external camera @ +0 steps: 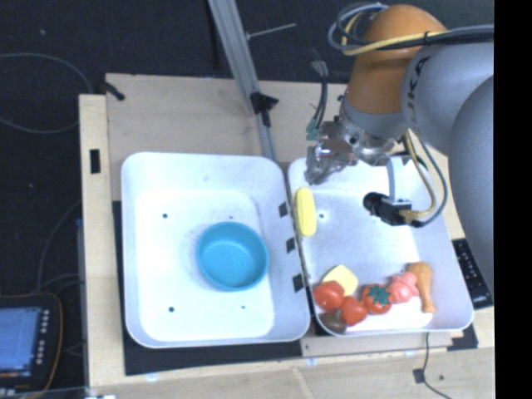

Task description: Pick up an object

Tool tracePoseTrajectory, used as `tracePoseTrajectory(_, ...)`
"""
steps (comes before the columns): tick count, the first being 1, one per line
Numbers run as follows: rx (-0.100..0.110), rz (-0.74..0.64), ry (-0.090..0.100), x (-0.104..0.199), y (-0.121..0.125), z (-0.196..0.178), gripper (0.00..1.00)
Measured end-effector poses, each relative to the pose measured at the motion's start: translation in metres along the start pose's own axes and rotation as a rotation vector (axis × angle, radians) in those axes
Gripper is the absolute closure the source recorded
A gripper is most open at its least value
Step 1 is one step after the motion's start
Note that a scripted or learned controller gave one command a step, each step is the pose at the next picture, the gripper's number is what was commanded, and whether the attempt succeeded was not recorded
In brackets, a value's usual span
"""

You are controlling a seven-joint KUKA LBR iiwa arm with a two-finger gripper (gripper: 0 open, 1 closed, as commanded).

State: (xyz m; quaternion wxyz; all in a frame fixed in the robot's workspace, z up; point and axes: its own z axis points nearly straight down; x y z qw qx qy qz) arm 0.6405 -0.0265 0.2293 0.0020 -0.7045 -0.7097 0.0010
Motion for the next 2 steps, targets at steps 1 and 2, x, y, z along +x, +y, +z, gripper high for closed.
tracePoseTrajectory(1,0.001,-0.002,0.003,0.049,-0.012,-0.014,1.00)
tracePoseTrajectory(2,0.005,-0.003,0.002,0.100,-0.028,-0.025,1.00)
